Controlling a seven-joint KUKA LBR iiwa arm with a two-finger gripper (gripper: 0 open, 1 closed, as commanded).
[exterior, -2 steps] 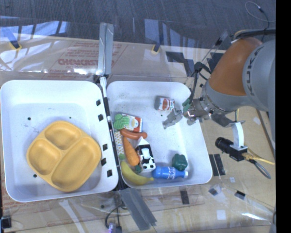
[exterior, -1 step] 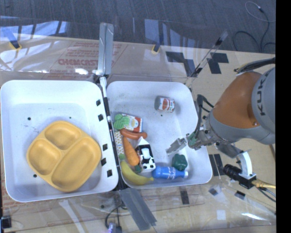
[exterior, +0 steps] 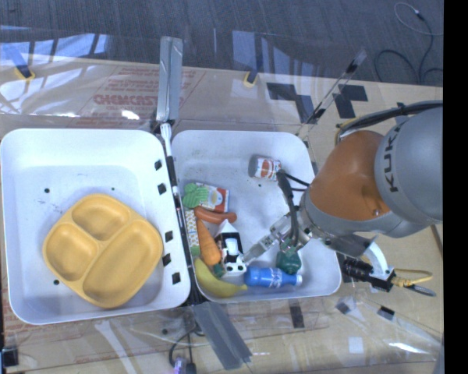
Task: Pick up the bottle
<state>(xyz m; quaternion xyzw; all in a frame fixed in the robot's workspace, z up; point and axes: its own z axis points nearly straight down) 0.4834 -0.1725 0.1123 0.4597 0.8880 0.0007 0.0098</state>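
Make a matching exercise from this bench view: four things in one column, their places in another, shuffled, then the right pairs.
Things:
1. bottle
2. yellow tray
3. can
4. banana

Places:
A. alone in the left bin
B. upper part of the right bin, apart from the rest
C. right bin's near edge, lying flat by the gripper
D. right bin's near left corner

Pairs: 1-C, 2-A, 3-B, 4-D

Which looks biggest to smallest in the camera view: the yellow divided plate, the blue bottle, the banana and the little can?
1. Yellow divided plate, by far the largest.
2. Banana and blue bottle: they look about alike, and each is partly hidden, so I won't rank them.
3. Small can, the smallest.
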